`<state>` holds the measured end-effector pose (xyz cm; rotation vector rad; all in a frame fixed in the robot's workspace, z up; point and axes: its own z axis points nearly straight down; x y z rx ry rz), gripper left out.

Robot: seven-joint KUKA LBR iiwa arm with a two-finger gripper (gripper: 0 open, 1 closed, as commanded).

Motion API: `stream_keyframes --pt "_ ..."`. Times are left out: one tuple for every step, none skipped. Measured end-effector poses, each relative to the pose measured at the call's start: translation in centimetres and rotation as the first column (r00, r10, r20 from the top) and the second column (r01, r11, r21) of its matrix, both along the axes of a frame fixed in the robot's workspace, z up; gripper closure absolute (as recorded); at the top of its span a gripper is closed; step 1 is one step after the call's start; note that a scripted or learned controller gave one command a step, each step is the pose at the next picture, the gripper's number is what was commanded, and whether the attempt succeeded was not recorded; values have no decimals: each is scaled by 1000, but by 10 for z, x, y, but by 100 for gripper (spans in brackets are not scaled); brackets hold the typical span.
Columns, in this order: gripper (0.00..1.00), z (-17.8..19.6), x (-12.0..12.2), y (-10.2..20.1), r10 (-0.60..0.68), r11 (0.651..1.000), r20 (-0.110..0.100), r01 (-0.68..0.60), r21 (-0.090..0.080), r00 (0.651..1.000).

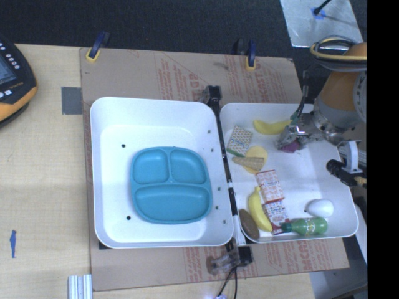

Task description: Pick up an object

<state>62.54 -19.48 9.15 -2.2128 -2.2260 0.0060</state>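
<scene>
Hand [292, 139] sits low in the right bin [336, 167], at its upper part, just right of a yellow banana piece [270, 127]; can't tell its opening. Left of that bin, the other bin [109, 167] holds 1 blue 3-compartment plate [170, 184].

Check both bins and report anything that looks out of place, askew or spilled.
Nothing looks spilled or damaged. The blue plate lies flat in the left bin. The right bin is a loose jumble: a red-and-white packet lies partly over a banana, and a green bottle lies on its side by a white egg.
</scene>
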Motion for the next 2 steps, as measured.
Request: stream_keyframes --pt "100 1 -17 36 2 1000 1 -2 1 1000" --pt "100 36 -72 106 3 1000 -3 -3 3 1000"
